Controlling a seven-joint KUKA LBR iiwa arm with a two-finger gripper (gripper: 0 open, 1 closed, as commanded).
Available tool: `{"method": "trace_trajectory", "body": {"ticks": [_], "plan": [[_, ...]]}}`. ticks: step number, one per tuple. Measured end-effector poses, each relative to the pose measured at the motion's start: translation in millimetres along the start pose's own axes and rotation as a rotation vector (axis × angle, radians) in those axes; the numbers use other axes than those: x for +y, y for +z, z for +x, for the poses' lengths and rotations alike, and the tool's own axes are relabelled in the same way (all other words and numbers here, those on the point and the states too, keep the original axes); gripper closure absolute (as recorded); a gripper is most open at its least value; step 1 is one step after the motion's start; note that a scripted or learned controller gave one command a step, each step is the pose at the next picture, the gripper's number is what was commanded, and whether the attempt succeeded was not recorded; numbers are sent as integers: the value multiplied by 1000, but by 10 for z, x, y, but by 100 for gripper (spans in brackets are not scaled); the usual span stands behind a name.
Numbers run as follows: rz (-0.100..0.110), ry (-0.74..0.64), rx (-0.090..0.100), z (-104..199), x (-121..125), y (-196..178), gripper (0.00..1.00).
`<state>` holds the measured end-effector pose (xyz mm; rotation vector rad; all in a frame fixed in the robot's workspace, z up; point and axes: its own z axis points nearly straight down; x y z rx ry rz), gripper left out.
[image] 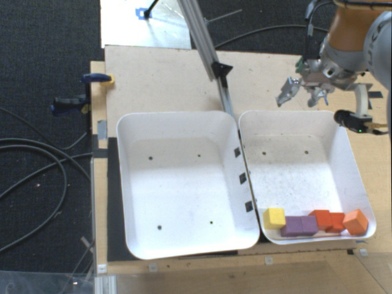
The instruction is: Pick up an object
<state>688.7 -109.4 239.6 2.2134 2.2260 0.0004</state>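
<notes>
Several small blocks lie in a row along the near wall of the right bin (352, 164): a yellow block (274, 217), a purple block (299, 226), a red-orange block (327, 220) and an orange block (356, 222). My gripper (301, 94) hangs above the bench just beyond the right bin's far rim, well away from the blocks. Its fingers (285, 95) are spread apart and open, with nothing between them.
The left bin (128, 164) stands beside the right one, sharing a divider with black tabs. A slanted metal pole (202, 32) crosses the bench at the back. A blue and yellow clamp (97, 78) grips the bench's left edge. Cables lie on the floor at left.
</notes>
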Motion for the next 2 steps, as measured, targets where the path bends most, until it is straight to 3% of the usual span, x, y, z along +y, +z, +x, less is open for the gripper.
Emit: {"method": "trace_trajectory", "body": {"ticks": [1,2], "plan": [[11,9,3,-245,-802,977,0],[9,10,3,-516,-1646,1518,0]]}}
